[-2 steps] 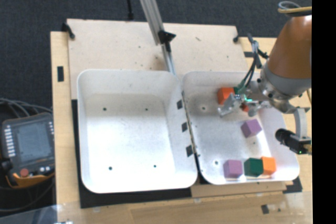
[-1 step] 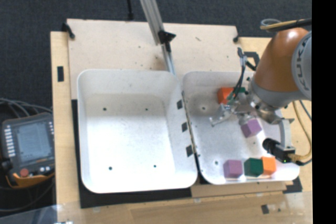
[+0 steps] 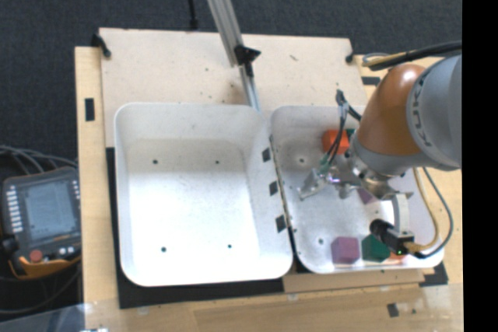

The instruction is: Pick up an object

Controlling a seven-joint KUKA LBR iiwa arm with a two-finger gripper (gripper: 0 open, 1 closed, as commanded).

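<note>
My gripper [image 3: 327, 186] hangs low over the middle of the right bin [image 3: 305, 245]. It is open, and between its fingers I see only the white bin floor. An orange object [image 3: 334, 140] lies just behind the gripper, partly covered by the wrist. A purple block [image 3: 345, 249] and a green block [image 3: 375, 248] sit side by side near the bin's front edge. A small pale purple piece [image 3: 366, 197] peeks out from under the arm to the gripper's right.
The left bin [image 3: 194, 190] adjoins the right one, with a raised divider [image 3: 274, 183] between them. A slanted metal pole [image 3: 226, 19] rises from behind the bins. A teach pendant [image 3: 43, 218] sits off the bench at the left.
</note>
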